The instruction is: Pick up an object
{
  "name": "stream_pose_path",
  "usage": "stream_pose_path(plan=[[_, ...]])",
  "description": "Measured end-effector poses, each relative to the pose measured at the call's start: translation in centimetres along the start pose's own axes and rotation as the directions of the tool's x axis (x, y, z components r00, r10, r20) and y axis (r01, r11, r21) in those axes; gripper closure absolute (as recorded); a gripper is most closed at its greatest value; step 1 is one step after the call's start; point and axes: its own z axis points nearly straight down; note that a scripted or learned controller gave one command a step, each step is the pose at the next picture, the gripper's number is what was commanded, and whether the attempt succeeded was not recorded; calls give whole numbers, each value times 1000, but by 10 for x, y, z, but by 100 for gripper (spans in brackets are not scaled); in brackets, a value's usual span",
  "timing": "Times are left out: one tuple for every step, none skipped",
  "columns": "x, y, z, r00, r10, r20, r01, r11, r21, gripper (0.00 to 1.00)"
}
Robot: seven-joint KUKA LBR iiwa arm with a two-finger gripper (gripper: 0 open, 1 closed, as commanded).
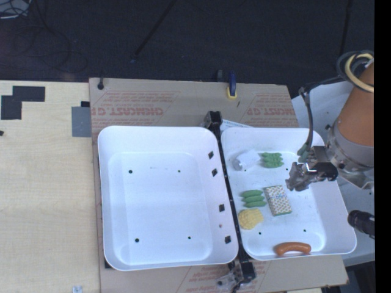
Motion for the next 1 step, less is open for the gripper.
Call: stream_pose_path(plan=[[22, 57, -90, 1000, -12, -1, 12, 1000, -16, 100]])
